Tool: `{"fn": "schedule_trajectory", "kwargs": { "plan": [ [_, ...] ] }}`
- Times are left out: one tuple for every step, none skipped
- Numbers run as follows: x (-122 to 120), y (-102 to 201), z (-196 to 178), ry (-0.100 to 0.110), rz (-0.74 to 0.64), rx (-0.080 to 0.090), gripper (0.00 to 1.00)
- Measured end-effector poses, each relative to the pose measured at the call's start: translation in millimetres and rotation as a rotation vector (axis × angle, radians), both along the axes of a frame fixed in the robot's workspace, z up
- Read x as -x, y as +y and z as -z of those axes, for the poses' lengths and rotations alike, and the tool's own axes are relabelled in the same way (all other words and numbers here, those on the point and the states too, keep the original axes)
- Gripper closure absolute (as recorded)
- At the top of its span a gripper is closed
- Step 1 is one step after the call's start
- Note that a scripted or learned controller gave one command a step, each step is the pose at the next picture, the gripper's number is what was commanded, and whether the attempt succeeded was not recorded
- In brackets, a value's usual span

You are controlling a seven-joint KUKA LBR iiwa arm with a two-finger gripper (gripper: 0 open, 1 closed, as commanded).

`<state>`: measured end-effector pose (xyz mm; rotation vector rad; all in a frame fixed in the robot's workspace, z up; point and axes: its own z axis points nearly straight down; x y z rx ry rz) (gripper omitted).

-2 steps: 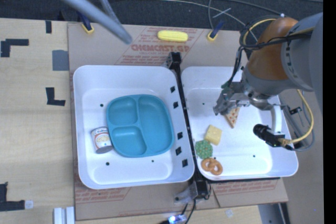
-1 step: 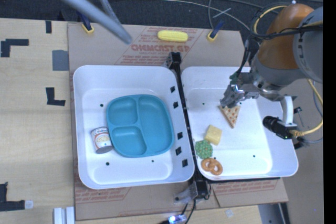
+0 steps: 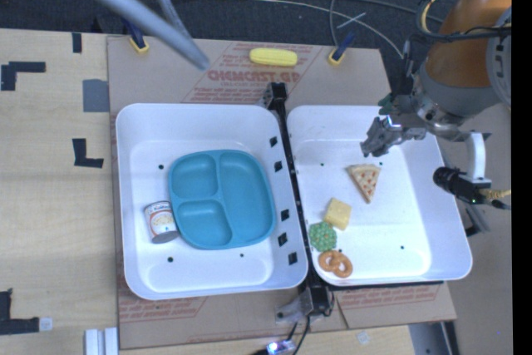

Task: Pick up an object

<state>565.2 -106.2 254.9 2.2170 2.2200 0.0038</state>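
Dark metal forms the end effector (image 3: 376,139), which hangs over the upper part of the right bin (image 3: 432,204). Its tip is small and shadowed in the camera view; whether it is open or closed cannot be told, and nothing is seen gripped in it.

Nearest object: the waffle wedge (image 3: 364,179), a tan triangular piece lying just below the end effector in the picture, on the bin floor. Its long axis appears to run from a broad upper edge to a point aimed down and slightly right. This is judged the likeliest pick, since it lies almost directly under the tip and apart from its neighbours.

Farther out, down and to the left of the end effector:
- the yellow block (image 3: 337,213), near the wedge but not touching it;
- the green ball (image 3: 323,236), just beside the block;
- the pretzel (image 3: 336,263), close to the near wall of the bin.

Well to the left of the end effector, across the divider, the left bin (image 3: 141,137) holds the blue tray (image 3: 221,198) and a small can (image 3: 160,222) lying just beside the tray's left edge.

Above and left of the end effector, outside both bins, a yellow banana-shaped piece (image 3: 273,56) rests on the cardboard covering the desk (image 3: 50,179).

Coming move, as judged: a short descent with a slight shift toward the wedge.
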Motion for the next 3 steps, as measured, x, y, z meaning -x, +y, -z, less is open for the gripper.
{"fn": "schedule_trajectory", "kwargs": {
  "plan": [
    [-13, 53, 17, 0.007, -0.003, -0.001, 1.00],
    [-28, 109, 12, 0.005, -0.005, -0.002, 1.00],
    [-36, 167, 12, 0.006, -0.005, -0.002, 1.00]
  ]
}}
